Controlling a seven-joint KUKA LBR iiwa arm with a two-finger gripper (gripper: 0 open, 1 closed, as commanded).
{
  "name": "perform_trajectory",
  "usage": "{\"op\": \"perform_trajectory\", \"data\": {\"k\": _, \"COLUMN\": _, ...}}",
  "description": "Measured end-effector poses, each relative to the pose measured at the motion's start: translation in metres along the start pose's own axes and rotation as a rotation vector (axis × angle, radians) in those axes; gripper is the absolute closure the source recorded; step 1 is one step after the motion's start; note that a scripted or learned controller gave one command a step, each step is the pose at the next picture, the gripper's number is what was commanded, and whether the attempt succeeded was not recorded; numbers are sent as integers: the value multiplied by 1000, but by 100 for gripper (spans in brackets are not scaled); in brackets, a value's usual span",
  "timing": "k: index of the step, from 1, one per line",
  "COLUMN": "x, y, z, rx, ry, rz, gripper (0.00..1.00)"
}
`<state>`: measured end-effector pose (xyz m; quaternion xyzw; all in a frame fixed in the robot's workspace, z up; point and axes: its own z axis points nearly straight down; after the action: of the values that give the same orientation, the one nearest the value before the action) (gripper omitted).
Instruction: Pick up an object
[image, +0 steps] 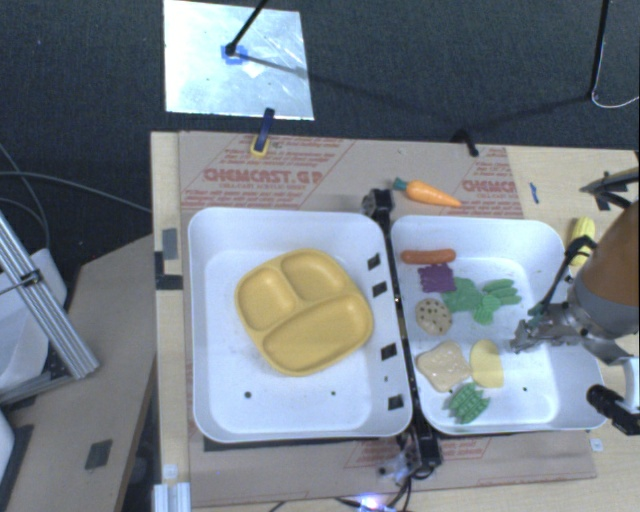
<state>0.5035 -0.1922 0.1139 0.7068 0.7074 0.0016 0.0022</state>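
While the small toy foods, among them a pale yellow wedge-shaped plastic piece (487, 363), all lie loose in the right shallow white bin (548, 242), the dark two-finger gripper (524, 336) hovers beside them, grasp pending.

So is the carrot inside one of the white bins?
No, the carrot lies on the bench outside, just above the right bin's top rim.

Gripper (522, 338) low over right bin (540, 238), beside yellow food piece (487, 363); fingers blurred, possibly touching nothing. Yellow divided plate (303, 310) in left bin (215, 330).
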Motion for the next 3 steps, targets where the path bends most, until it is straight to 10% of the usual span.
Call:
{"op": "perform_trajectory", "data": {"k": 1, "x": 68, "y": 23, "z": -74, "rx": -5, "ry": 2, "rz": -11, "gripper": 100}}
{"op": "perform_trajectory", "data": {"k": 3, "x": 199, "y": -16, "z": -90, "rx": 3, "ry": 5, "rz": -11, "gripper": 100}}
